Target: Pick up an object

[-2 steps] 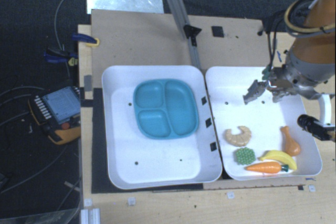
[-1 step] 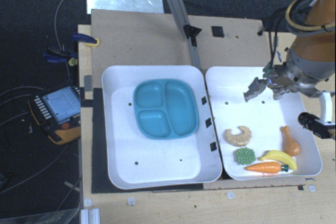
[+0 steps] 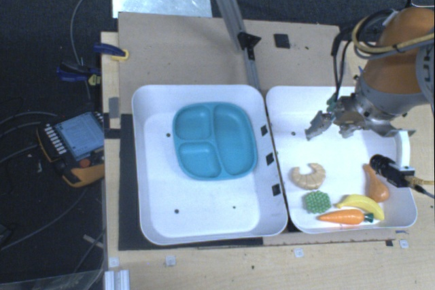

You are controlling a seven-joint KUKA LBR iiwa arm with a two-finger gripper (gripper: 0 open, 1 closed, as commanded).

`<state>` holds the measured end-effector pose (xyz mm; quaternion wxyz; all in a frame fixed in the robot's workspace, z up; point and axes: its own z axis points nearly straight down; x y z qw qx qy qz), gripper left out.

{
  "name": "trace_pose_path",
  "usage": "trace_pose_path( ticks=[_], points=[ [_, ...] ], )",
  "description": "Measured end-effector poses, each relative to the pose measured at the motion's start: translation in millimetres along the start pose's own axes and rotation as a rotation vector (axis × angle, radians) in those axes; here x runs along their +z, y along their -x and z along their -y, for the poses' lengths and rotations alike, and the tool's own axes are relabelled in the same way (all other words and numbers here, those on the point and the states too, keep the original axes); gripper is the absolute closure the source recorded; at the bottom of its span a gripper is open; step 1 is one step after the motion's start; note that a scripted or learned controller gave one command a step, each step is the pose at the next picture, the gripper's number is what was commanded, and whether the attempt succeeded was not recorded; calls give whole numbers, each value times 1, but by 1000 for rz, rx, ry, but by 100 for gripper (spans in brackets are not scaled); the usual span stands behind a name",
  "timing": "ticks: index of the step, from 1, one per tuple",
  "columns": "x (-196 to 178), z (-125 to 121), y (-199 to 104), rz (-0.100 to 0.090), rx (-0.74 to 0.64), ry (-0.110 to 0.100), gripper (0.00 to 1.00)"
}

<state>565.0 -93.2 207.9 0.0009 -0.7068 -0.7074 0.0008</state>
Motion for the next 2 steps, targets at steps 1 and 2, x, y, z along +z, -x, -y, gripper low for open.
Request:
trace_pose_path(
  ticks=[1, 2],
  points=[
    [53, -5, -9, 0, 0, 0, 0],
    [111, -12, -4, 0, 0, -1, 0]
  ],
)
